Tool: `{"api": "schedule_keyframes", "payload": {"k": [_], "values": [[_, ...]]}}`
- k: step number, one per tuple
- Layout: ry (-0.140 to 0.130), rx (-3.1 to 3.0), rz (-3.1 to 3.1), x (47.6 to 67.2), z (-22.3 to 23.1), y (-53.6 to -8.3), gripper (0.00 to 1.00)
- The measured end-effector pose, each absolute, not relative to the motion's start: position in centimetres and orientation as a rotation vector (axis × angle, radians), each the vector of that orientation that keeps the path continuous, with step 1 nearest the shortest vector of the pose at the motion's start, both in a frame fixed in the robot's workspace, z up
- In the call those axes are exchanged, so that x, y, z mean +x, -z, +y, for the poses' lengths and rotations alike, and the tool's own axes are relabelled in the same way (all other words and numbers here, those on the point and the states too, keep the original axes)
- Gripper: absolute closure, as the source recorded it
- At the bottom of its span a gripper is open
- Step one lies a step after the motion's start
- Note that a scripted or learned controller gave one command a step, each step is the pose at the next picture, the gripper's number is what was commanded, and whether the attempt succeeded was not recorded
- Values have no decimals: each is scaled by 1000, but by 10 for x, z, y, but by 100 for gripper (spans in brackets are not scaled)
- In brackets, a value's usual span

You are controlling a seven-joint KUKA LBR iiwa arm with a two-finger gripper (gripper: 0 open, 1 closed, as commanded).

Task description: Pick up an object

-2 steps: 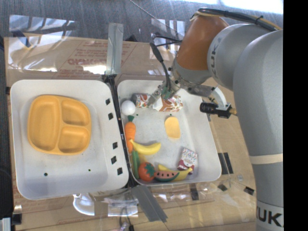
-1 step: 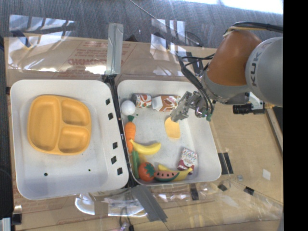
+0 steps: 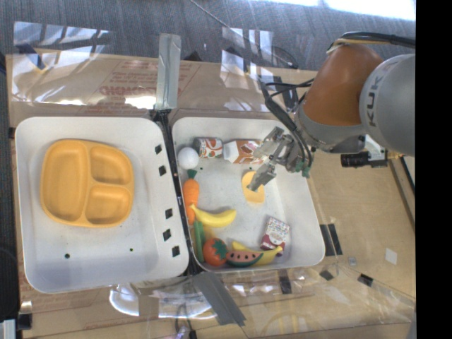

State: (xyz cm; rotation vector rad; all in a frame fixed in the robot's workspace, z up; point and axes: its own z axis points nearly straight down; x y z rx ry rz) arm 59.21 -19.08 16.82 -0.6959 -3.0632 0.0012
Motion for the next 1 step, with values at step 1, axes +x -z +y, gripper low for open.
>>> {"api": "schedule_keyframes", "payload": {"k": [1], "values": [[1, -580, -3084, 607, -174, -91, 0]]}}
